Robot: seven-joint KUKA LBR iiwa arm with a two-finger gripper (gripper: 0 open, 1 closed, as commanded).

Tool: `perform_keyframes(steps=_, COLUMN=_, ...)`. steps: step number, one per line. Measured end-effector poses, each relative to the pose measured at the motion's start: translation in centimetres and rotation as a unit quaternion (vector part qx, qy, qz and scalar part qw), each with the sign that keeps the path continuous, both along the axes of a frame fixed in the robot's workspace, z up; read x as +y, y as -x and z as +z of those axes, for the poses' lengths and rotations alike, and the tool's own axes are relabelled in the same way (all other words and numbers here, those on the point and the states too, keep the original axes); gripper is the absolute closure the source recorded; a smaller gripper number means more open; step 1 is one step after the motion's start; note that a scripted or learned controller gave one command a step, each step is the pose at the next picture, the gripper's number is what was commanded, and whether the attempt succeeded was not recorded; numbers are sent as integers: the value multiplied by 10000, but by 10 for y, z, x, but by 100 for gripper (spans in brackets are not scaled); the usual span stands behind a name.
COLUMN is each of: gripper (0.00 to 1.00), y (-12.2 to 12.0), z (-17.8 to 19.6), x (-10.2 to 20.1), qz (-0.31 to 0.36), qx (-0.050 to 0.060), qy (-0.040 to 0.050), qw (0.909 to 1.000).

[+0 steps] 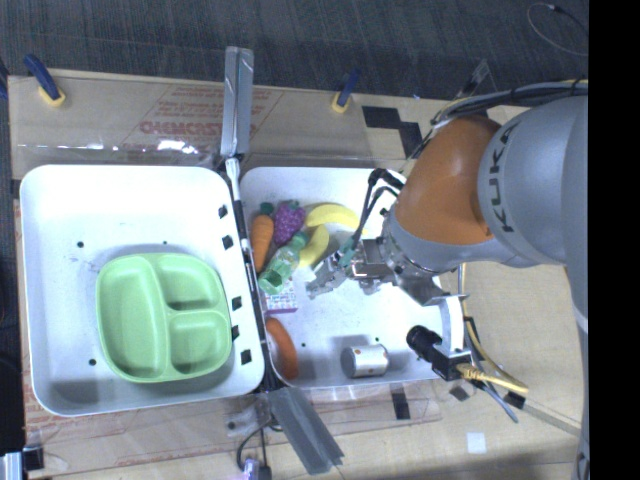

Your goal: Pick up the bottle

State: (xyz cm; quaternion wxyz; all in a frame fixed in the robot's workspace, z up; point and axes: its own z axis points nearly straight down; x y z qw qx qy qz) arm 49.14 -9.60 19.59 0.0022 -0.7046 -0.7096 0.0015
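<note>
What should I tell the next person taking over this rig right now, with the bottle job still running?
Tool: low inside the right bin, just right of the bottle; nothing visibly held, finger state unclear.
Bottle: green and clear, lying by the right bin's left wall, between the carrot and the bananas, below the grapes.
Elsewhere: a silver can near the bin's front, a green divided plate in the left bin.
Done: approach only.
Left: grasp the bottle and lift it out.
</note>
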Motion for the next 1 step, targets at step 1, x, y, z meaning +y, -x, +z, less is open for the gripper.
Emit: perform_keyframes(steps=1, gripper=0, y=-38, z=-91, x=0, qz=-257, qx=-5, qy=4, qw=9997)
